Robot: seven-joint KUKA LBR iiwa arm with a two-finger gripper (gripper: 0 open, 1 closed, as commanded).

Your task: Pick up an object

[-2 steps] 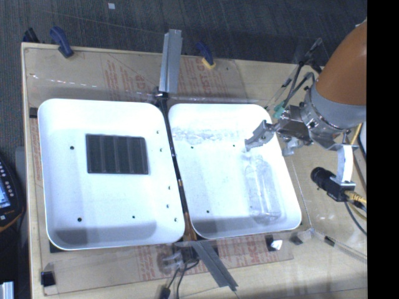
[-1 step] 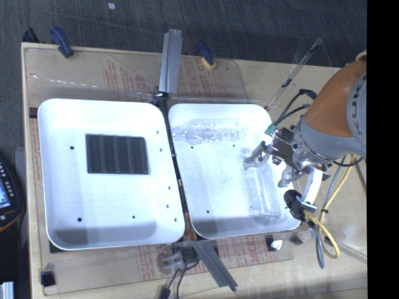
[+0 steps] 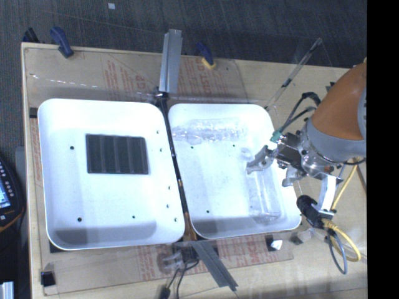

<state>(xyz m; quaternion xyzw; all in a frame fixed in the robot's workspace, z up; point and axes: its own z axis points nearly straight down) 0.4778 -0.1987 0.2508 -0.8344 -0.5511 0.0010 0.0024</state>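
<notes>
While the grey arm with the orange band reaches in from the table's right edge, its tool sits over the right side of the right shallow white bin; I cannot tell how the tool is set. Just below the tool, a clear plastic object lies along that bin's right wall, and another clear crinkled plastic piece lies near the bin's far edge. The left shallow white bin holds a dark rectangular ribbed block towards its far left part. Both bins rest side by side on the pale wooden table, with 2 blue clamps at its far edge
</notes>
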